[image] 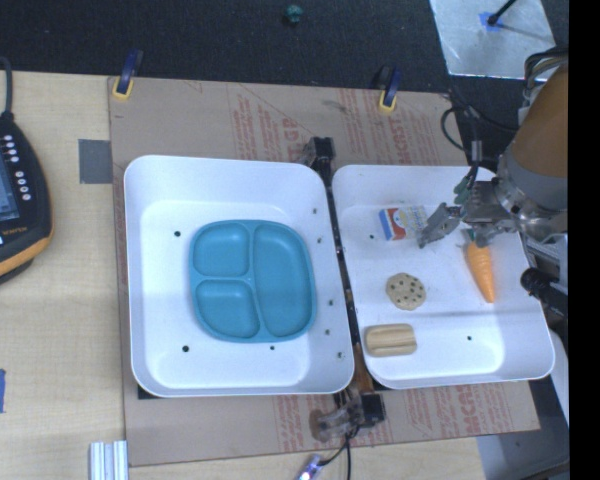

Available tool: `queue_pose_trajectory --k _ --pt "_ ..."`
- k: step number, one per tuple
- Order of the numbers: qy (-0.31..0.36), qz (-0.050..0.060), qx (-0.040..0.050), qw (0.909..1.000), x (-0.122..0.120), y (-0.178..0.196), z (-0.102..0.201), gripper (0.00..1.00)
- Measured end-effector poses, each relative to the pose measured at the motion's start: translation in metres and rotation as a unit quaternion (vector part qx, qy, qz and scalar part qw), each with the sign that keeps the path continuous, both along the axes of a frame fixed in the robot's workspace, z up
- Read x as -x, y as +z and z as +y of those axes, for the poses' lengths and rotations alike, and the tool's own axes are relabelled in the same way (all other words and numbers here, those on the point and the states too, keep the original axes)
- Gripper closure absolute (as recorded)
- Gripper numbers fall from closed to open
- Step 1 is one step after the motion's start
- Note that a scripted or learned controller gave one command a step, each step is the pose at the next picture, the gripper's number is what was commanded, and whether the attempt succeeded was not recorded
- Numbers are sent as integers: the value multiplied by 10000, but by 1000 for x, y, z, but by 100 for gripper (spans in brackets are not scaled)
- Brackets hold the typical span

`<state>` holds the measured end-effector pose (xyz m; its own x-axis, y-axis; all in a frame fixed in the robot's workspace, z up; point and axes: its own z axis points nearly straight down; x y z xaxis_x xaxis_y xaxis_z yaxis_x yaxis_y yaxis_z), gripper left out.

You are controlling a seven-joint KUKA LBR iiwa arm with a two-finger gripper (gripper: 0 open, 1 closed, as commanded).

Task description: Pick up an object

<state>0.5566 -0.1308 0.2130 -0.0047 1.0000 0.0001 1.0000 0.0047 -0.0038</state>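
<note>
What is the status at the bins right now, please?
Gripper open, holding nothing, above right bin. Milk carton just beside it; carrot, cookie, bread roll lie free. Nothing in the way.

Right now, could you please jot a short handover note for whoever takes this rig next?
Gripper: open, holding nothing, low over the right bin, beside the small carton.
Also in that bin: carrot, cookie, bread roll.
Left bin: the blue divided plate.
Done: no object picked up.
Left: close on one object, probably the carton or carrot, and lift it.
</note>
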Motion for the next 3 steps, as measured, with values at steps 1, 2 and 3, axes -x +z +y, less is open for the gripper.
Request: queue_pose_trajectory --k 1,2,3 --pt "8 14 6 10000 -28 -106 22 0" --pt "-1 -5 -1 10000 -88 -121 7 0" --pt "10 2 -4 10000 -88 -111 7 100"
